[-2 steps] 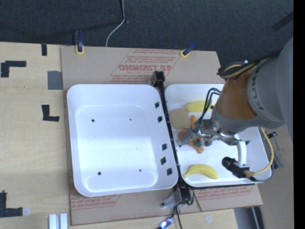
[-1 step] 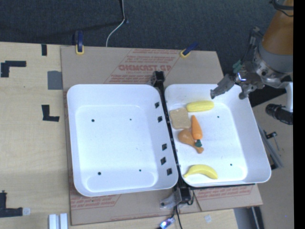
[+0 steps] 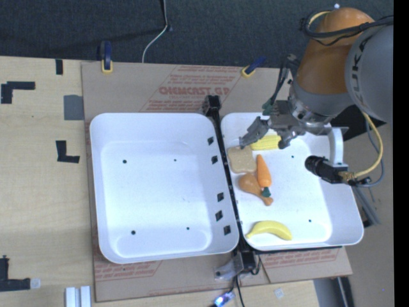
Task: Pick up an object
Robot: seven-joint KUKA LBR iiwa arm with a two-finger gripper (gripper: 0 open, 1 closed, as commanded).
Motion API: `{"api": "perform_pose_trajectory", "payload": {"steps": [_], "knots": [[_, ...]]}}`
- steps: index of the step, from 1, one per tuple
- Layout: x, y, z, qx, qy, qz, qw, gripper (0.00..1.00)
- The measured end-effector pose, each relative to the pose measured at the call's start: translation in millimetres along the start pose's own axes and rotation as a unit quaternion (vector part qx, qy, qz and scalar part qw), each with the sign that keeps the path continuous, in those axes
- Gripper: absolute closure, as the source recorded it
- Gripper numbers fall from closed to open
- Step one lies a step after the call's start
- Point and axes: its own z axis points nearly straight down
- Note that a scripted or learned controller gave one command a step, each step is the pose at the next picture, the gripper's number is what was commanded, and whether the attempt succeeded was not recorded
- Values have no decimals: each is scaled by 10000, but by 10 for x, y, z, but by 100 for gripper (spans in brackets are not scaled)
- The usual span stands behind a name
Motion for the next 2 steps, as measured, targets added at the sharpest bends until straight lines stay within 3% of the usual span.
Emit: {"api": "perform_pose_trajectory", "payload": {"steps": [1,2], "knots": [[-239,407,726,-1,-17,34,10000,0],[-424,-384,1462,48,1,54,10000,0]]}}
